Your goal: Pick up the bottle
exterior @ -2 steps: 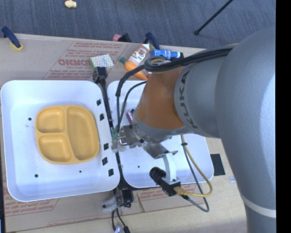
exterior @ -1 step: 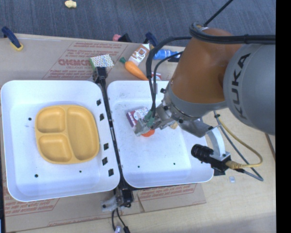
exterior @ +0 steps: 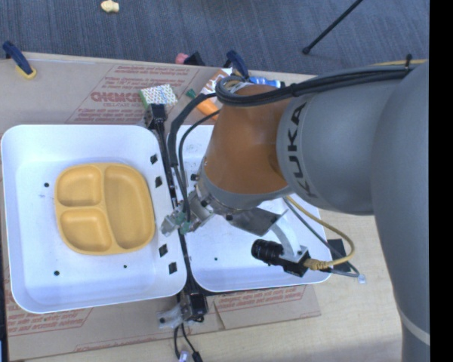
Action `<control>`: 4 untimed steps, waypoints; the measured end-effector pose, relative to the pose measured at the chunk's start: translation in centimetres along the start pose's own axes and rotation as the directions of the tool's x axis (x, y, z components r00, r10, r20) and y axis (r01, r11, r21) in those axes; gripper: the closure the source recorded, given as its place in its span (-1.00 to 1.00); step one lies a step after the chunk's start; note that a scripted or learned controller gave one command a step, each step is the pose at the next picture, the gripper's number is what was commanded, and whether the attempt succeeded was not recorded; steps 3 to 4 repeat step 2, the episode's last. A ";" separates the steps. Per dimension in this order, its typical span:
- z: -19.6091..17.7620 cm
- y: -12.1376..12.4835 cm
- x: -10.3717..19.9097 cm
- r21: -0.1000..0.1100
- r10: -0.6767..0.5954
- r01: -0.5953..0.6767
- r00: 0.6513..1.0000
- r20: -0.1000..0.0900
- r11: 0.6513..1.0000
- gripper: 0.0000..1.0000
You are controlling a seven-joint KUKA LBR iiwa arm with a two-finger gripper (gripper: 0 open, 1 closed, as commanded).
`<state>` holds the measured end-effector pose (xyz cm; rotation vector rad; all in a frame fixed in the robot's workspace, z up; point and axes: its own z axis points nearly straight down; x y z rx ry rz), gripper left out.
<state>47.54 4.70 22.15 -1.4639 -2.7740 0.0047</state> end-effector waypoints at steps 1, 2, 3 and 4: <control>-7.3 -0.2 -0.5 -0.004 0.037 -0.037 0.999 0.003 0.999 1.00; -6.2 2.8 4.1 -0.001 -0.151 0.151 0.989 0.001 0.989 1.00; -6.2 2.8 4.1 -0.001 -0.151 0.151 0.989 0.001 0.989 1.00; -6.2 2.8 4.1 -0.001 -0.151 0.151 0.989 0.001 0.989 1.00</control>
